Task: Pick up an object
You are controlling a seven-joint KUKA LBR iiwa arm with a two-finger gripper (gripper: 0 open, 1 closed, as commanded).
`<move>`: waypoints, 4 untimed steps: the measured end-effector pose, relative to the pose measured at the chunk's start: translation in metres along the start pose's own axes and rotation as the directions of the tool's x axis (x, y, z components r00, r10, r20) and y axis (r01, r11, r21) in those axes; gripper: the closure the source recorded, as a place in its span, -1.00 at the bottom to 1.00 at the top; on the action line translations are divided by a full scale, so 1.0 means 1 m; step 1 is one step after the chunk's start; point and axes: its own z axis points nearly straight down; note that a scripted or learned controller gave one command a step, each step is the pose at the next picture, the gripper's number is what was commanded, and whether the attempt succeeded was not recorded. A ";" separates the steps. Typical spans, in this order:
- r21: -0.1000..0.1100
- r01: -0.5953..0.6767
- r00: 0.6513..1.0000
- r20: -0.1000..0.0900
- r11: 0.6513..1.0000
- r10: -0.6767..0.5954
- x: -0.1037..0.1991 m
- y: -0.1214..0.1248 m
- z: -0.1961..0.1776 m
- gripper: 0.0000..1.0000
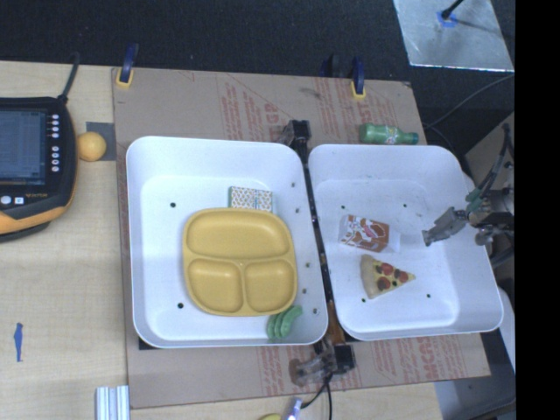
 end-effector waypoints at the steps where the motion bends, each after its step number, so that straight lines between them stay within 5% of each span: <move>1: 0.003 0.003 1.000 0.000 1.000 -0.003 0.057 0.033 0.072 -1.00; 2: -0.017 -0.001 1.000 0.002 1.000 0.001 0.064 0.092 0.146 -1.00; 3: -0.013 0.004 1.000 -0.006 1.000 -0.004 0.056 0.100 0.151 -1.00; 4: -0.017 0.001 1.000 -0.001 1.000 -0.001 0.029 0.176 0.151 -1.00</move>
